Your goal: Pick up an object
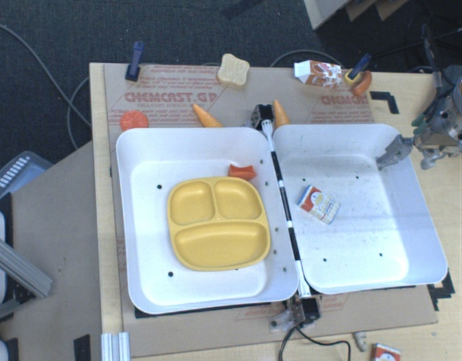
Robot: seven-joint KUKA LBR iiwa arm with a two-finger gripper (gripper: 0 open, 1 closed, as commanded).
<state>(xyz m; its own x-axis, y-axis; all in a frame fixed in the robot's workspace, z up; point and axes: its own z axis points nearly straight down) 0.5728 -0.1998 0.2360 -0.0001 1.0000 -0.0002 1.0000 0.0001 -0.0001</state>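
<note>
Even, fairly bright overhead light, with a soft picture overall.

We see both white bins [332, 265] lit strongly and evenly, near washed out on their floors, with no hard glare spots. Shadows are faint and short: we make out a thin dark one under the yellow divided plate [218, 222] along its lower edge, and a slight one beside the small carton [318, 204] in the right bin. The dark carpet [58, 21] around the worktop [182, 92] reads dim and grainy. Fine detail is soft throughout; the print on the carton is unreadable, and the arm [440, 130] at the right edge looks blurred and murky to us.
</note>
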